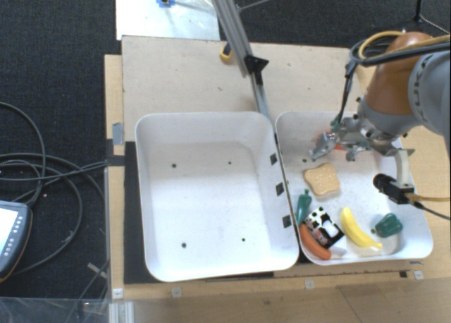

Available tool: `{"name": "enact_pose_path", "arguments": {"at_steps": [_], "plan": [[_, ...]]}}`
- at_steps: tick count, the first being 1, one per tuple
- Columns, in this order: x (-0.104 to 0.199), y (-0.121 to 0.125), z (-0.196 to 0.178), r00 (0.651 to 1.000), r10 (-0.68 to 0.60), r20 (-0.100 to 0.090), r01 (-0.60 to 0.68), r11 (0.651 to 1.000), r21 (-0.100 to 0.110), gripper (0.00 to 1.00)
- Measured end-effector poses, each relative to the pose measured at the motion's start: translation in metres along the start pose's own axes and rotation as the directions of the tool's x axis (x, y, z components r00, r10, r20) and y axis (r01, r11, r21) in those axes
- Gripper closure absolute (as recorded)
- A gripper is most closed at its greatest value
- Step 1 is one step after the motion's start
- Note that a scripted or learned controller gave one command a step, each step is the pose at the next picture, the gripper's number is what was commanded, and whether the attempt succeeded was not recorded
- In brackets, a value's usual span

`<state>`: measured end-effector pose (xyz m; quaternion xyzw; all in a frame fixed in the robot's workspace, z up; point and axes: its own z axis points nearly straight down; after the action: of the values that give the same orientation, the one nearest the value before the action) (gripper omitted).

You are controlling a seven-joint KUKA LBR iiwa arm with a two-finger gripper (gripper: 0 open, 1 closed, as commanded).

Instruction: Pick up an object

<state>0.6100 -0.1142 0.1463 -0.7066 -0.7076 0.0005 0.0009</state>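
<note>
The grey arm with its orange band reaches in over the right shallow white plastic bin [423,240]. Its metal two-finger gripper [331,144] hangs low over the far half of that bin, just beyond the tan slice of toy toast [322,179]; whether it is released or clenched I cannot tell (the tips blur into a small orange-red patch beside them). Nearer than the toast lie a yellow toy banana [359,230], a dark green rounded toy [388,226], a slim green vegetable [303,206], a black-and-white block [325,226] and a red sausage-shaped toy [314,241]. The left white bin [151,194] sits beside the toast's bin, touching it.
</note>
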Motion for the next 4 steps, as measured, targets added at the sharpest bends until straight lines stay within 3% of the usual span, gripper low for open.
{"name": "enact_pose_path", "arguments": {"at_steps": [1,3,4], "plan": [[-0.001,0.001,-0.014,1.0,0.0,0.001,0.0,1.0,-0.006,1.0],[-0.011,0.007,-0.142,1.0,-0.003,0.003,0.003,1.0,-0.012,1.0],[-0.011,0.008,-0.147,1.0,-0.005,0.002,0.005,1.0,-0.006,1.0]]}}
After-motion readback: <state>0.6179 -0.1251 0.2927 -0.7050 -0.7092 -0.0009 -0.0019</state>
